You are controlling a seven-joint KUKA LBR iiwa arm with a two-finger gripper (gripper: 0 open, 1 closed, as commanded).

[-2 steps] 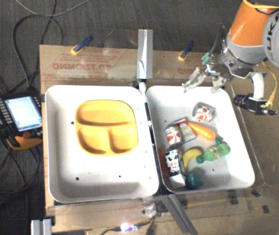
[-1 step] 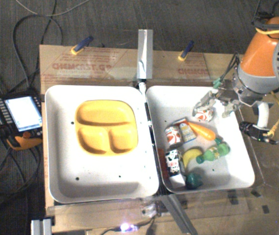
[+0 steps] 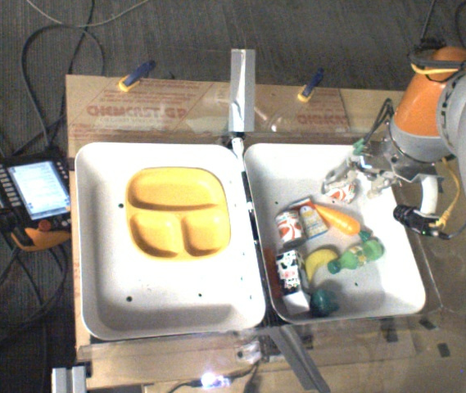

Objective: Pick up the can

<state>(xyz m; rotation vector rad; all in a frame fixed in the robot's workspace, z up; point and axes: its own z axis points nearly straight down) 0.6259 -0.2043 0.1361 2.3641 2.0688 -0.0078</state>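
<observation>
Hovered gripper (image 3: 343, 180) over right bin (image 3: 396, 297), finger state impossible to tell. Approach step, by judgement; next needed descent onto can (image 3: 289, 225).

The bench (image 3: 93, 105) is brown and carries two white bins: the left bin (image 3: 101, 301) and the right bin (image 3: 396, 289), touching side by side.

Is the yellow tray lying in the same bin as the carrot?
No, the yellow tray lies in the left bin, while the carrot lies in the right bin.
</observation>
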